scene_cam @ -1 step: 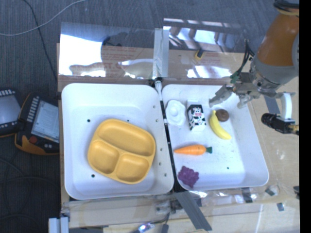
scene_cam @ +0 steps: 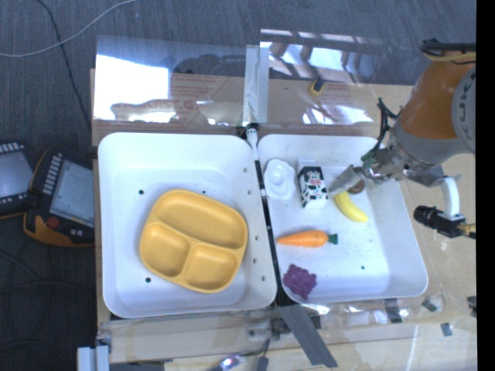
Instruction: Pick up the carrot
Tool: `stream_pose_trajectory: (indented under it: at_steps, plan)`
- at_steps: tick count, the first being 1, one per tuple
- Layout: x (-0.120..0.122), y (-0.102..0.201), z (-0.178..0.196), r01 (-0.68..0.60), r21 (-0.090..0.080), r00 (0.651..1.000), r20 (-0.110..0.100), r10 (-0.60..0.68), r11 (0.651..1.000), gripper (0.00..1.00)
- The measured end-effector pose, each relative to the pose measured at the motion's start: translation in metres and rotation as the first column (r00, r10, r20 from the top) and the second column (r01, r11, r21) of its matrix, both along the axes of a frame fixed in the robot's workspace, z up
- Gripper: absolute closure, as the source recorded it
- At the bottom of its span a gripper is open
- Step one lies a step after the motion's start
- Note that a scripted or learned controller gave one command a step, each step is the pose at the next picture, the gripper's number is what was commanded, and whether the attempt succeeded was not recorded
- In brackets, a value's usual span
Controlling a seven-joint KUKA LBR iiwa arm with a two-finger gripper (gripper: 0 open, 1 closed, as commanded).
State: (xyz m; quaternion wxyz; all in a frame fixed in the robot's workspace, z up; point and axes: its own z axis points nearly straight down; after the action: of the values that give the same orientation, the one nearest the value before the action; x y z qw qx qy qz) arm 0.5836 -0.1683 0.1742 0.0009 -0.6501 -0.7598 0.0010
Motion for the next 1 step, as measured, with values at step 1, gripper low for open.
stream_pose_trajectory:
  at_steps: [1]
  plan:
    - [-0.0619, 0.0055, -0.0838, -0.234, -0.004, 0.972, 0.013, 0.234, 0.972, 0.00]
